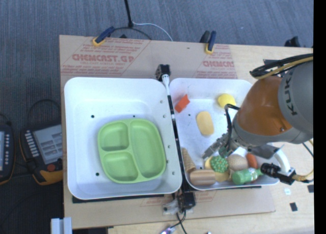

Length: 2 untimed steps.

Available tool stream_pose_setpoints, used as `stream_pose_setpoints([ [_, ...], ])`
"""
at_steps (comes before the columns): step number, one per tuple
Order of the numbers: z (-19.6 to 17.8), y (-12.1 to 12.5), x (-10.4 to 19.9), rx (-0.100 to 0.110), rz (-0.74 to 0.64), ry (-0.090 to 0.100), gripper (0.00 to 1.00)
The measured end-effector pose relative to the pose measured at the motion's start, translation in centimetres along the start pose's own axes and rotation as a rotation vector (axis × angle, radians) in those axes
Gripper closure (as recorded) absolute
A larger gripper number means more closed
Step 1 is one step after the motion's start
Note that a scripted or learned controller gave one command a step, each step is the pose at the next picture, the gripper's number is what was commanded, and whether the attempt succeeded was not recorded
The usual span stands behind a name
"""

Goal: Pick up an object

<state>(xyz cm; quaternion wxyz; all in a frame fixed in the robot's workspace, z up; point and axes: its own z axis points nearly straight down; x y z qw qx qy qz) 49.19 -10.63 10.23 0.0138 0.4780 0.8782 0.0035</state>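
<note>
I had the gripper [218,148] low in the right bin [239,86], down in its front half, w/ the metal fingers [211,149] poking out from under the orange wrist band. Couldn't tell if they were parted or closed, and nothing showed between them. Closest item was the green knobbly piece [219,164], just beside the fingertips on the near side, no clear contact. Next to it sat a pale egg-shaped piece [237,162], a small orange bit [252,161] and a green veg [244,176], all bunched at the bin's front wall w/ a tan bread roll [202,177]. Yellow oval [205,123] lay apart, up toward mid-bin; red-orange block [181,103] and yellow lemon-like piece [226,99] were further back, well apart from the hand.

Left bin [81,100] held a green divided plate [132,150]. Both bins sat on a brown board [107,57] clamped at the back edge, over grey carpet [51,4]. A pendant [43,146] lay on the floor at left.
</note>
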Motion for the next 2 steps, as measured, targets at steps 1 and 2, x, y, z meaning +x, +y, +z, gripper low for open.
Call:
stream_pose_setpoints([
  [1, -10.00, 3.58, 6.46, 0.018, -0.061, 0.021, 1.00],
  [2, -9.96, 3.53, 6.44, 0.019, -0.060, 0.021, 0.00],
])
